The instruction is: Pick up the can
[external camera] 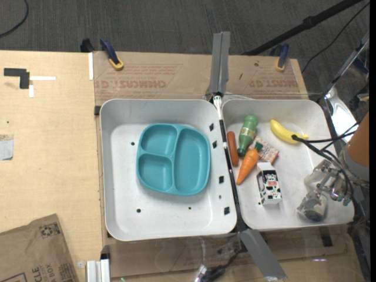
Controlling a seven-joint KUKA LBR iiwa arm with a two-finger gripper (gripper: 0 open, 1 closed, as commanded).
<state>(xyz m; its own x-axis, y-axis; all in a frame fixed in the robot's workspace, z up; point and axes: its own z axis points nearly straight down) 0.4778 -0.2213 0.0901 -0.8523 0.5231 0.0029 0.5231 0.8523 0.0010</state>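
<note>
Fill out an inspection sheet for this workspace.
Surface: two white bins side by side on a bench.
Job's things: grey can in the right bin's near right corner.
Clutter: teal plate in the left bin; banana, green bottle, carrot and carton in the right bin.
Grippers: end effector close beside the can; hold cannot be judged.
Cables: black cable crosses the right bin.
Surroundings: clamps at the far edge.

A light wooden table (41, 157) occupies the left and near areas. Printed cardboard sheets (153, 78) are fixed along its far edge by blue-and-yellow clamps (111, 54). Dark grey carpeted floor (147, 10) lies beyond, crossed by black cables (14, 10). Lighting is even and diffuse.
</note>
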